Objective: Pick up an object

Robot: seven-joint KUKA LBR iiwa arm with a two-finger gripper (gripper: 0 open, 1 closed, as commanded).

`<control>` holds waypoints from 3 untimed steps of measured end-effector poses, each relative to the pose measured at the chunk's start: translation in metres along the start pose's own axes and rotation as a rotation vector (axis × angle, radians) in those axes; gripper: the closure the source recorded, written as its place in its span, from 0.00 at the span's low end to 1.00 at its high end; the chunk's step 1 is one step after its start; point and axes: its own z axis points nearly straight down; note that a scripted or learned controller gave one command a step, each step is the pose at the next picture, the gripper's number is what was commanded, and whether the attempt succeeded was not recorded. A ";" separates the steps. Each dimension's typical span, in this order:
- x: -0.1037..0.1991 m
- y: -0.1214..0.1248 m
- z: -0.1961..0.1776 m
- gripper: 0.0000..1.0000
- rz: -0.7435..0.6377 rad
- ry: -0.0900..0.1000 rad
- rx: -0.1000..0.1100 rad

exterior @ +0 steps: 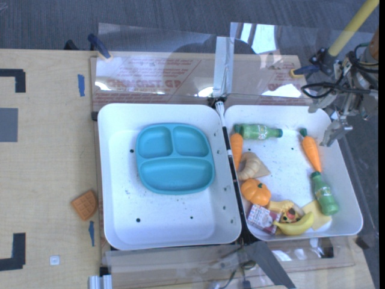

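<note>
Your gripper [332, 132] hangs over the right bin's [349, 179] far right rim, and you cannot tell how it is set; nothing shows in its grasp. Just beside it lies a carrot [311, 152], with a green bottle [324, 194] nearer the front and a banana [299, 221] at the front edge.

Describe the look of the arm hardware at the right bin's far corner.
The gripper is small, pale grey metal with thin fingers. Above it sits a cluster of looped black cables and dark fittings, and a yellow rod slants up toward the frame's top right corner.
</note>
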 end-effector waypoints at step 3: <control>-0.004 -0.051 0.180 1.00 0.013 -0.015 0.005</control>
